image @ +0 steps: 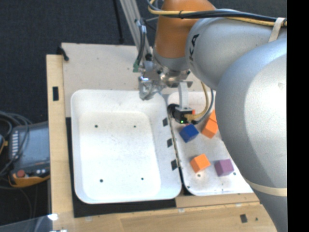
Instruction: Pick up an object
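the jaws cannot be told apart or together from this angle. nearest the camera, the right bin [212, 191] shows its front rim at 6 o'clock. a purple cube [223, 167] sits just inside that rim, and an orange cube [200, 163] sits near it at its 9 o'clock, a gap between them. farther in, a blue cube [189, 132] lies close to the bin's left wall, with a second orange cube [210, 128] just beside it at 3 o'clock, partly under the arm [241, 81]. the left bin [79, 144] offers the widest open floor. at its far rim, toward the 1 o'clock corner, hangs the gripper [146, 92].
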Robot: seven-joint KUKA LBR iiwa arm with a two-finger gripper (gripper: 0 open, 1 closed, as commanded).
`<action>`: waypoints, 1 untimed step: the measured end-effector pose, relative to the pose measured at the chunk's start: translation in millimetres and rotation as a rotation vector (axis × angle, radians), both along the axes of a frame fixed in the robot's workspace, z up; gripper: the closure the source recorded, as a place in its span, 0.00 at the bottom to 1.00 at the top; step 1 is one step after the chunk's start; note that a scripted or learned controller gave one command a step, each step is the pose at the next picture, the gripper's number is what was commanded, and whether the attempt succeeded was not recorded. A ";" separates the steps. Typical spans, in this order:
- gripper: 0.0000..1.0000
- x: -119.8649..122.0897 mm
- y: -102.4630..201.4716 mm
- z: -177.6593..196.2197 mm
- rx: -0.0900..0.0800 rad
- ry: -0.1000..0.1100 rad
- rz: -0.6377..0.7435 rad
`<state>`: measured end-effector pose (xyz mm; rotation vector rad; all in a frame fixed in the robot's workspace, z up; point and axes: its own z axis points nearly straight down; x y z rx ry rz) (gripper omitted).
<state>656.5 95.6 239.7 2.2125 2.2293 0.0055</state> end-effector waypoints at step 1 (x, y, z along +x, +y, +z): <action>0.00 -0.5 -4.5 -0.7 -0.005 0.003 -0.002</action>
